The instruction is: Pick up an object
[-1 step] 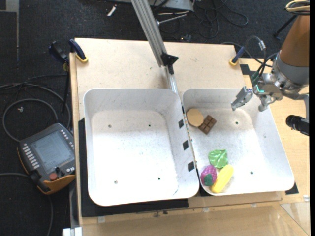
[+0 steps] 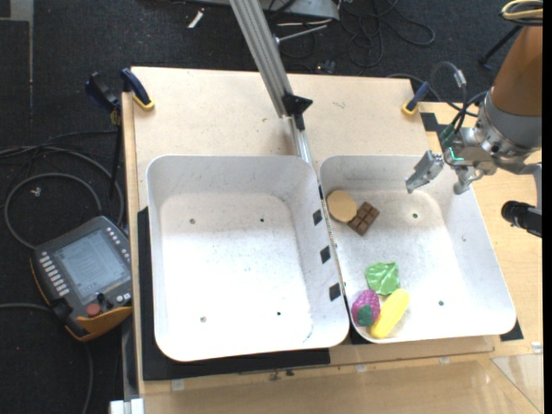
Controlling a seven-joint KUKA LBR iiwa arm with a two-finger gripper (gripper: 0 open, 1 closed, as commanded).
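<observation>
Fingers spread apart, my gripper (image 2: 442,175) hangs over the right bin's (image 2: 483,257) far edge, clamping nothing. I see the tan disc (image 2: 341,204) and brown block (image 2: 363,218) leftward and nearer; green piece (image 2: 383,277), yellow piece (image 2: 390,313) and purple piece (image 2: 365,304) lie well apart, at the near rim.

No legible text or labels.

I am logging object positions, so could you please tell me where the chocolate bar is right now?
The chocolate bar lies in the right bin, near its upper left corner, touching the tan disc on its left.
</observation>
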